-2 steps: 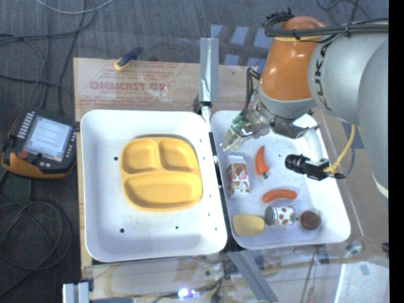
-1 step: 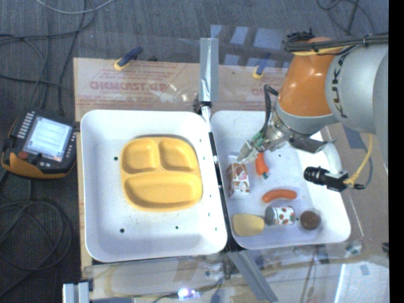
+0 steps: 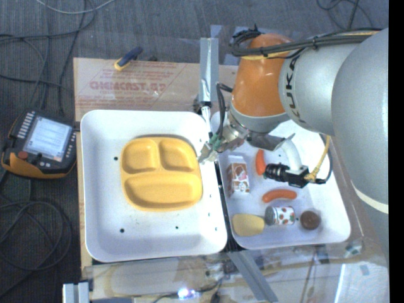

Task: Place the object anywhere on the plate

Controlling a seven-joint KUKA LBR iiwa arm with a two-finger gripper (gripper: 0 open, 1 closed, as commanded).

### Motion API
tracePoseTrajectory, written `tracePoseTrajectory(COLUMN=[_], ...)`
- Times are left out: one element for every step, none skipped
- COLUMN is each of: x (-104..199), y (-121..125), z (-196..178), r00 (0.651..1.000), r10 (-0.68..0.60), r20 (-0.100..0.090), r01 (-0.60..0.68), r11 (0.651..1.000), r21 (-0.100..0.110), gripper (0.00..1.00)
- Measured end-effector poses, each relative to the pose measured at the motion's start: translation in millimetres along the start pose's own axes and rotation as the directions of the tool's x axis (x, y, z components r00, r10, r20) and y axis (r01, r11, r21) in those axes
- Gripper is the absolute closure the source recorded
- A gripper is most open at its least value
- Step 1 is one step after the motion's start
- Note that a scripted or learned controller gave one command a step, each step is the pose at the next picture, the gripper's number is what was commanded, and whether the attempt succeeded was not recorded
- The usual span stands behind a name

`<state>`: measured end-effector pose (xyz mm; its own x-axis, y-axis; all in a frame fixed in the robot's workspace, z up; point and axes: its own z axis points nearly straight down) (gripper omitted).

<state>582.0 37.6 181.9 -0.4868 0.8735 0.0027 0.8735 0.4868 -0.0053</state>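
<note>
**Hovering at the seam between the bins**

Reaching in from the right, the grey arm (image 3: 341, 74) brings its gripper (image 3: 211, 149) over the right rim of the left bin (image 3: 101, 232), close beside the yellow divided plate (image 3: 162, 172). Whether the fingers are spread or closed cannot be told. The right bin (image 3: 334, 232) holds a small carton (image 3: 238, 177), two orange sausages (image 3: 278, 196), a pale potato-like piece (image 3: 248, 224), a patterned can (image 3: 282, 216) and a brown ball (image 3: 310, 219)
</note>
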Motion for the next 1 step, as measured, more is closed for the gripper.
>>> tracePoseTrajectory(x=[17.8], y=[15.9], z=[0.5], r00=[1.0], r10=[0.018], r20=[0.0], r01=[-0.018], r11=[1.0], r21=[0.001], gripper=[1.0])
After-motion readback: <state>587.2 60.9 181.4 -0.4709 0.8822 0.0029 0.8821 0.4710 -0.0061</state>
